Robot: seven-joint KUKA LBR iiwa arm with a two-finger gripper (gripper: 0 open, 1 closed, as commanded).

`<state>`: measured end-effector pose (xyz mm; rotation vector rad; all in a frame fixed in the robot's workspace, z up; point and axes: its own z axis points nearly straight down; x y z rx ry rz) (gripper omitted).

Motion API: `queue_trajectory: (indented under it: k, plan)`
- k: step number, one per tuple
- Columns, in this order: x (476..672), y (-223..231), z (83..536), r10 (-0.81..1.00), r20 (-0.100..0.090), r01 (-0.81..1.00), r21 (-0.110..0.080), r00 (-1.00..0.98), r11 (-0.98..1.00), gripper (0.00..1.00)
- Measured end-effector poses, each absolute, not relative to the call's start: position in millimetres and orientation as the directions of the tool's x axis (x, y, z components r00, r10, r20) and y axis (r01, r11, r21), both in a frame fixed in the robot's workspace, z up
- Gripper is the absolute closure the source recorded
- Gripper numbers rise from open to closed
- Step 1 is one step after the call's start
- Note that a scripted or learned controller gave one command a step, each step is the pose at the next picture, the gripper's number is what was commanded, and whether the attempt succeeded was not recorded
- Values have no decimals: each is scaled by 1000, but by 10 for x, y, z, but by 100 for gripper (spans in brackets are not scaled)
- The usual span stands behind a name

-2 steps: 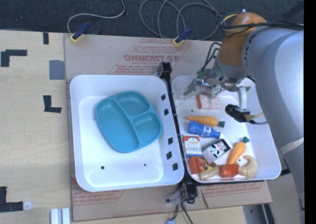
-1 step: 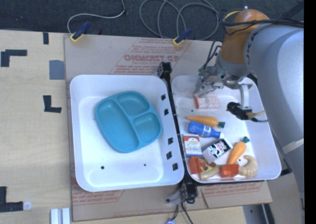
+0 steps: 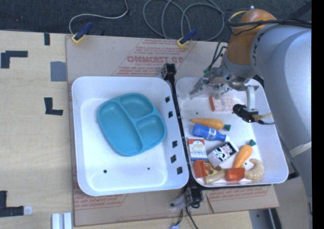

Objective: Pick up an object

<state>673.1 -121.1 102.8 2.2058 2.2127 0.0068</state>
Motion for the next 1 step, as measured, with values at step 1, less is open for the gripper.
queue_trajectory:
  k: [1]
  plan:
    - [6734,-1207,1129,1000,-10,1000,16,-4,4,100]
